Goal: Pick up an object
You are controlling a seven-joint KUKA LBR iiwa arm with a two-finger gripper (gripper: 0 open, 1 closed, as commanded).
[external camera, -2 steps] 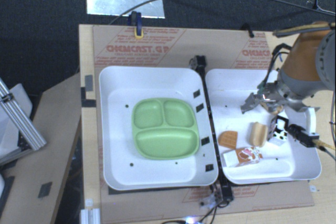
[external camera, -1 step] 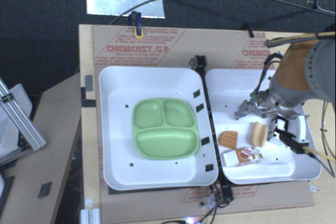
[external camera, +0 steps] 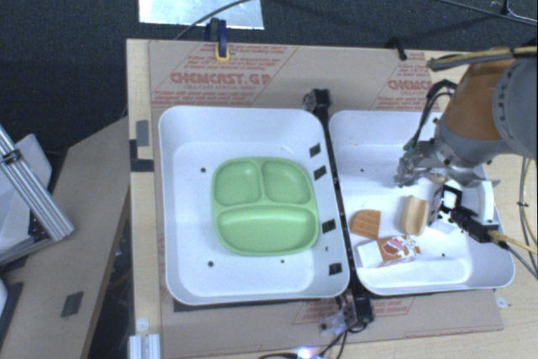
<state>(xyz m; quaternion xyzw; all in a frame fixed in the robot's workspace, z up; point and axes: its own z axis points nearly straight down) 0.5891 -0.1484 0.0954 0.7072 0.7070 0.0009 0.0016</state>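
Right now the grey arm with the orange band (external camera: 483, 109) reaches in over the right-hand shallow white bin (external camera: 370, 139), and its two-finger gripper (external camera: 414, 172) hangs low near the middle of that bin, just above a pale tan, bread-like cylinder (external camera: 412, 215). Whether the claw is apart or together I cannot tell, since the wrist body and cabling mask it from this slanted view. Nothing can be seen held in it.

The candidates for the pick all lie in the right bin: the tan cylinder closest to the gripper, a flat orange-brown cookie-shaped piece (external camera: 366, 223) just beside it, and a small red-and-white printed packet (external camera: 389, 249) near the front wall. The left-hand white bin (external camera: 181, 206) holds a green, three-compartment plastic plate (external camera: 265, 206).

To do the step well, I judge the cylinder the best target: it is nearest and thick enough to grip. The descent should be centred across its narrow width, straight down, clear of the cookie piece, so that neither neighbour is nudged or caught.

The arm's upper part is cut off at the frame's right. A black fitting (external camera: 462, 214) sits beside the cylinder; whether it belongs to the arm is hard to make out.
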